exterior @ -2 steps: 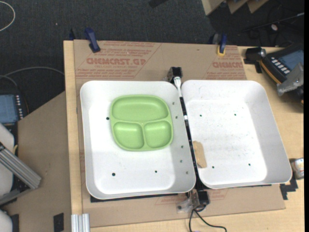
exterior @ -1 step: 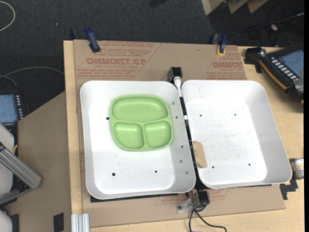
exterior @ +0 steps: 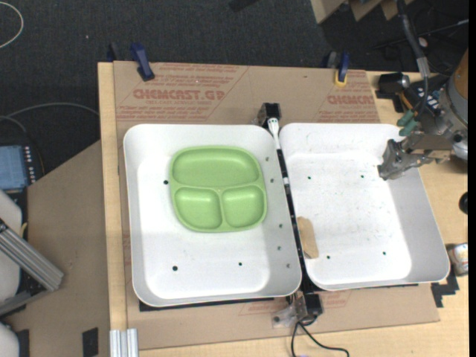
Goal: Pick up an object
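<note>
a single camera sits fixed above the bench (exterior: 223, 80) and looks down at a slant, far enough back to take in both white bins whole. the left bin (exterior: 149, 274) and the right bin (exterior: 416, 259) lie side by side across the middle of the view, their far edges toward the top. dark floor (exterior: 111, 13) fills the upper strip, and the arm (exterior: 439, 117) enters at the right edge.

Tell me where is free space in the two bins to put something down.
The right bin is mostly bare below the gripper. In the left bin, free floor lies under the green divided plate; its upper middle is crowded.
</note>
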You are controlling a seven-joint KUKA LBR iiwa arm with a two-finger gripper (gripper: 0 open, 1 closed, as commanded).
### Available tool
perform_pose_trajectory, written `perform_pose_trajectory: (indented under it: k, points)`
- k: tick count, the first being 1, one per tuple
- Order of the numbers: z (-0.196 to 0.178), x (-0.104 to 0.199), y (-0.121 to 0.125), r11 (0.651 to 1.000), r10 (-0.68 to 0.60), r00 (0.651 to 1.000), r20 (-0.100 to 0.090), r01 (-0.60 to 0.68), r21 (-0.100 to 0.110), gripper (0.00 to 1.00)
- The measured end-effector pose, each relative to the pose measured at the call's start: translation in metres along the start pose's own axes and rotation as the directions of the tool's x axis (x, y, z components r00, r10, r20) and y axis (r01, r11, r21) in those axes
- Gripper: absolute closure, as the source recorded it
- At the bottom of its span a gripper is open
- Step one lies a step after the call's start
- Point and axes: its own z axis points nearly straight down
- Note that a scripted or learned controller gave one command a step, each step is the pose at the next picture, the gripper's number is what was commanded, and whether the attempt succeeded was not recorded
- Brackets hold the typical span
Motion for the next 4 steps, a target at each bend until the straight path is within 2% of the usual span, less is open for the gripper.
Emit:
perform_pose_trajectory:
  k: [1, 2, 3, 4]
  points:
    - [0.01, 0.107, -0.008, 1.0, -0.008, 1.0, 0.0, 0.008, -0.009, 1.0]
    - [0.015, 0.159, -0.008, 1.0, -0.001, 1.0, 0.002, 0.001, -0.009, 1.0]
    - [-0.007, 0.219, -0.007, 1.0, -0.002, 1.0, 0.0, 0.002, -0.018, 1.0]
    - [0.069, 0.178, -0.006, 1.0, 0.01, 1.0, 0.005, -0.01, -0.004, 1.0]
